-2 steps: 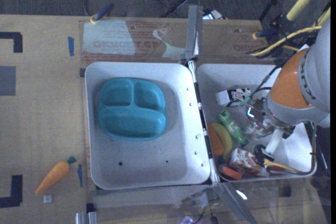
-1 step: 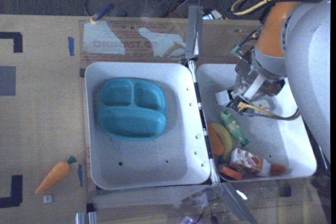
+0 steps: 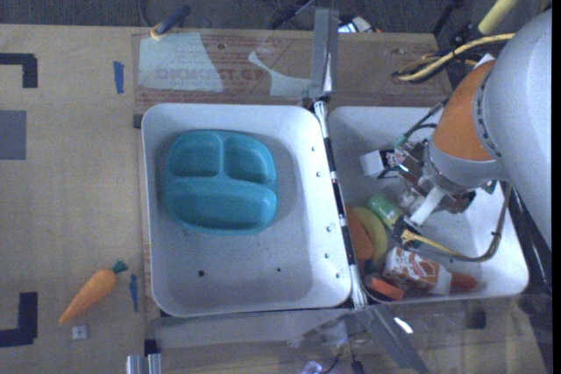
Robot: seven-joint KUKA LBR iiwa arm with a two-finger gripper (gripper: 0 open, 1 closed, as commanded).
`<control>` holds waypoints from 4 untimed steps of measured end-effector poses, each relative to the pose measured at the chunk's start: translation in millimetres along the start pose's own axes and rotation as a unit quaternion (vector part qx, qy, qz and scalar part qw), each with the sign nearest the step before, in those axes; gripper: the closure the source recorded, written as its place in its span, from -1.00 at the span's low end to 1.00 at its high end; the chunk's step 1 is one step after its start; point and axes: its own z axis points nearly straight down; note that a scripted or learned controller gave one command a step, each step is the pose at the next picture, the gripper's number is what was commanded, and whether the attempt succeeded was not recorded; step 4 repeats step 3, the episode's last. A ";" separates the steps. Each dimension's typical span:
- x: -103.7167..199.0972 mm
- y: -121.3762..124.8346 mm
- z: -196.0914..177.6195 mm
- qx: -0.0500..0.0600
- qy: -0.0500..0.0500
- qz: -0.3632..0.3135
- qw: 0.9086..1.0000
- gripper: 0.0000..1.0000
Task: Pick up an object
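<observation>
Pincer (image 3: 410,219) low in right bin (image 3: 491,267), near its centre; open or closed: cannot tell; green piece (image 3: 384,208) just beside pincer, on the side toward the bin's left wall; yellow piece (image 3: 372,232) touching it, nearer the front-left corner, long axis running roughly along the left wall, slightly slanted; red-and-white carton (image 3: 412,269) by front wall, long axis along that wall; left bin (image 3: 166,276) carries teal divided plate (image 3: 221,179) toward its back-left corner; carrot toy (image 3: 88,293) on bench (image 3: 61,188), tip toward front-left.
</observation>
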 end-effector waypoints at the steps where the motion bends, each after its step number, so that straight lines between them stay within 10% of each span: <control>1: 43.5 -69.5 -113.6 0.002 -0.002 -0.042 0.999 1.00; 2: -28.6 -72.7 -96.6 0.003 -0.002 -0.028 1.000 1.00; 4: 5.7 -108.2 -156.4 0.002 -0.002 -0.026 1.000 1.00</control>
